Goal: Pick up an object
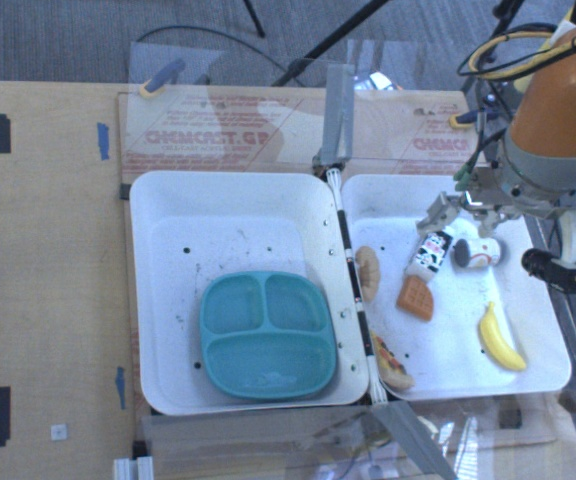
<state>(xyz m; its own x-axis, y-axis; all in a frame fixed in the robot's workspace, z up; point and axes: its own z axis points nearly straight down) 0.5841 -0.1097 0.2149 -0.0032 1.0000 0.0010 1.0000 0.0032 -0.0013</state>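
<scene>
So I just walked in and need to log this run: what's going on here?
The robot arm reaches in over the right bin, its gripper poised above a black-and-white toy. A waffle-like piece, a banana and a baseball lie nearby. Nothing looks lifted yet. The left bin holds a teal divided plate.

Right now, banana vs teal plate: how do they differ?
Bin: the banana lies in the right bin, the teal plate in the left bin.
Look: the banana is yellow, curved and narrow; the teal plate is a broad rounded rectangle split into three compartments.
Size: the teal plate covers far more of its bin's floor than the banana does.
Shared: both lie flat toward the near side of their bins, apart from the gripper.
</scene>
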